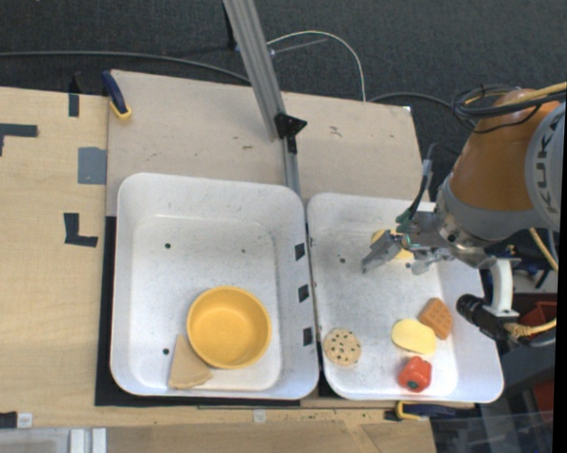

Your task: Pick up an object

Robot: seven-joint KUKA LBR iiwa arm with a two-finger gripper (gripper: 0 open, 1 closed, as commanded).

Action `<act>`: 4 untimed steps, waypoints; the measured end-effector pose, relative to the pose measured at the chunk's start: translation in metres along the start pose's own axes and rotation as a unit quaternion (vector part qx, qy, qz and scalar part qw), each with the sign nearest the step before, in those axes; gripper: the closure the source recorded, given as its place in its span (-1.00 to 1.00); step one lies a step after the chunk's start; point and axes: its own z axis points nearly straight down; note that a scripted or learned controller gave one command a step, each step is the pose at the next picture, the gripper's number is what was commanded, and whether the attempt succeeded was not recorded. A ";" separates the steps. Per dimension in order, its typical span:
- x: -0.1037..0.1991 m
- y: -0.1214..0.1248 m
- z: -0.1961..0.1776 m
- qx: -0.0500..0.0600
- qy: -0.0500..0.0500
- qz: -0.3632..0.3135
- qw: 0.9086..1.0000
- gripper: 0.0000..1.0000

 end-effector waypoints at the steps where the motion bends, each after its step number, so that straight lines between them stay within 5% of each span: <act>1: 0.000 0.000 0.000 0.000 0.000 0.000 1.000 -1.00; 3: 0.000 -0.010 0.110 0.003 0.000 0.001 1.000 -1.00; 4: 0.000 -0.010 0.136 0.000 -0.001 0.001 1.000 -1.00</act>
